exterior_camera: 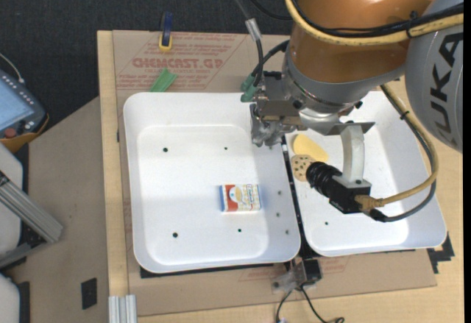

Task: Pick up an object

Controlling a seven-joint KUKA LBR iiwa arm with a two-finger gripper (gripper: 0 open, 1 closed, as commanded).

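A small white, blue and red box (240,198) lies flat in the left bin (158,240), right of its middle. In the right bin (412,233), close to the divider, a yellow rounded piece (309,146) rests beside a tan disc with dark dots (299,164). My gripper (266,135) hangs over the divider between the bins, at the far end of the left bin's right wall. It is above and behind the box and just left of the yellow piece. The orange-banded wrist (360,12) hides much of the right bin's far half.
A black cylindrical fitting with a tan cable (337,187) hangs from the wrist over the right bin. Both bins sit on a cardboard sheet (191,57) carrying a green scrap (163,81) and a blue-yellow clip (166,32) at the back.
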